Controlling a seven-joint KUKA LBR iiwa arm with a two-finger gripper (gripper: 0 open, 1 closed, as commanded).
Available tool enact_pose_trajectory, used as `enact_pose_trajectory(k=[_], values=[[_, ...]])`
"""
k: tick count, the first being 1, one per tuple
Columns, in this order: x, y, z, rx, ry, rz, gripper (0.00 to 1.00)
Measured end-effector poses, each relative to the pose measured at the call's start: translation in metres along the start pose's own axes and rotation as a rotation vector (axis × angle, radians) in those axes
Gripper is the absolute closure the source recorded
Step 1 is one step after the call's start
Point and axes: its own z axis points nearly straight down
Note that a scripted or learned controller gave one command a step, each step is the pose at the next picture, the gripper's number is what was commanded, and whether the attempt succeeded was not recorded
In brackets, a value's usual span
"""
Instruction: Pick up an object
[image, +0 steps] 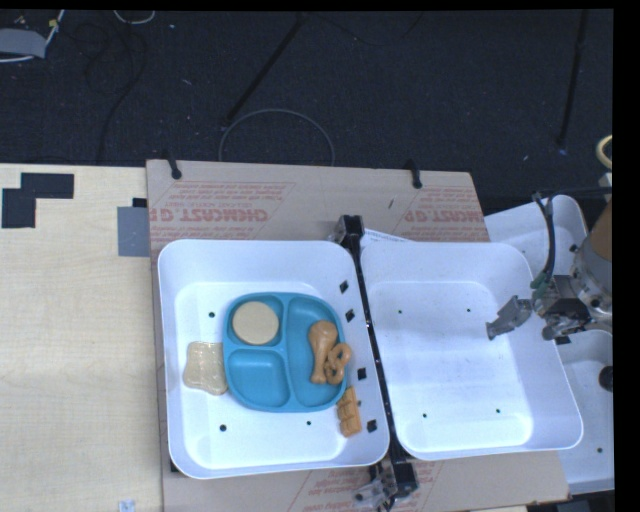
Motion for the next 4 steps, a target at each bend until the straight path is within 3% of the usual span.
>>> enact_pose_trajectory(k=[1,4], values=[[0.0,0.002,-0.006,-0.011,-0.002,-0.002,0.0],[0.004,0.0,0.142,-0.011,-0.002,-0.001,0.0]])
